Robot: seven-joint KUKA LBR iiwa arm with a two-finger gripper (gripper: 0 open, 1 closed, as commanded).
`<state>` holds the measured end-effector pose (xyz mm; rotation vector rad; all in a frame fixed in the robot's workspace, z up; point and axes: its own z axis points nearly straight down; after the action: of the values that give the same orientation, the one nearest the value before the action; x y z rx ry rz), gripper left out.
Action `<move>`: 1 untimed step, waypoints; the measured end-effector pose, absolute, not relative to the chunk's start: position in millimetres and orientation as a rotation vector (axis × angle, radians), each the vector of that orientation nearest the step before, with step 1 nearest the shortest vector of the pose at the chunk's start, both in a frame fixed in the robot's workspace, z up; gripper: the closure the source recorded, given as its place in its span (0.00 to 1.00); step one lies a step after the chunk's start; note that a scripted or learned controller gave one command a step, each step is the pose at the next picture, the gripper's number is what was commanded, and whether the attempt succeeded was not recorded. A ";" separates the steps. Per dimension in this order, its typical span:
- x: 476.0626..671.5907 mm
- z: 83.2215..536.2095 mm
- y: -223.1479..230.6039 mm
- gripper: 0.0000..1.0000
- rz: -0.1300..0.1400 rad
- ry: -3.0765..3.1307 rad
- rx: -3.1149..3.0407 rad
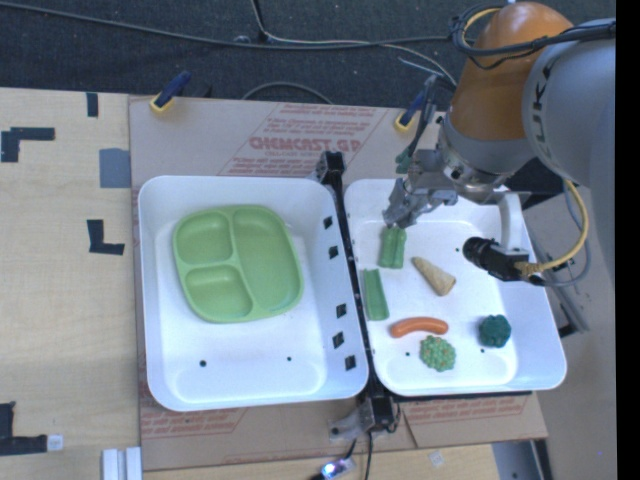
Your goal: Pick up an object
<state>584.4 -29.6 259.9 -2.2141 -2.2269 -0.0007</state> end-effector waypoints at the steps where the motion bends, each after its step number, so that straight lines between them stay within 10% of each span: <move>1: 605.1 257.9 12.8 1.00 -0.001 -2.226 -2.215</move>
<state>605.1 12.8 257.9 -2.2154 -2.2262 -0.0010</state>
